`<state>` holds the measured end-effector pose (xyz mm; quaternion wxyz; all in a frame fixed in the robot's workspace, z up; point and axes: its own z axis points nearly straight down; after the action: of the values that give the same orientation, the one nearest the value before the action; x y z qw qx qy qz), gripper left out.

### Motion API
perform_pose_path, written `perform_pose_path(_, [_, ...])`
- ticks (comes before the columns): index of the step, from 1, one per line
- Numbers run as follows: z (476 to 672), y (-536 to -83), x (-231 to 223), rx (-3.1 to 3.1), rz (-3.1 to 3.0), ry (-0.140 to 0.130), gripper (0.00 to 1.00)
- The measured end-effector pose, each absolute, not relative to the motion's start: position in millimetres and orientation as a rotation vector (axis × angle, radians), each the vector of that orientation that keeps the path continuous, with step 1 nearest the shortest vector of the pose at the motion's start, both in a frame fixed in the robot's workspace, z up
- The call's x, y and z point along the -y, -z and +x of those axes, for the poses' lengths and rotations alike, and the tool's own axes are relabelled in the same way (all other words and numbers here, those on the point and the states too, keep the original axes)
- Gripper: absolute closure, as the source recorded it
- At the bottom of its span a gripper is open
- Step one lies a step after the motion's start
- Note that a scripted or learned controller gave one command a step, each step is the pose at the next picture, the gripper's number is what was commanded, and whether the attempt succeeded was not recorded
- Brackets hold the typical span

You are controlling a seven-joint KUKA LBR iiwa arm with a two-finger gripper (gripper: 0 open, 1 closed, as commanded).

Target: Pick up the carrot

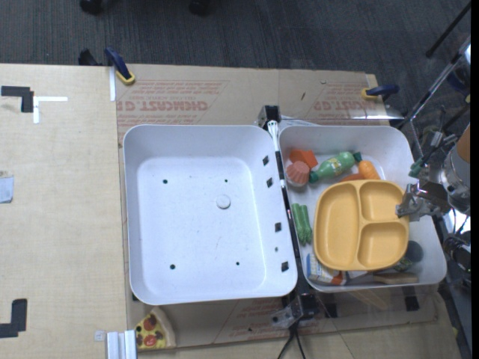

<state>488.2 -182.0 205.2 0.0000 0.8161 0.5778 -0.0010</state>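
Hovering at the right bin's (346,132) right rim, the tool (414,200) seems empty; its opening I cannot tell.

Arm (458,172) — grey metal wrist housing, orange patch at its 1 o'clock; gripper (412,200) — dull silver-grey fittings, dark cables at 5 o'clock.

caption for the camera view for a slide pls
Gripper poised at the right bin's right edge beside a yellow divided plate, with the carrot lying next to a green bottle.
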Motion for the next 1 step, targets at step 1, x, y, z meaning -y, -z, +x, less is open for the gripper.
perform_pose_path(1, [508.1,-111.4,191.7,-2.173,2.243,-0.003,1.0])
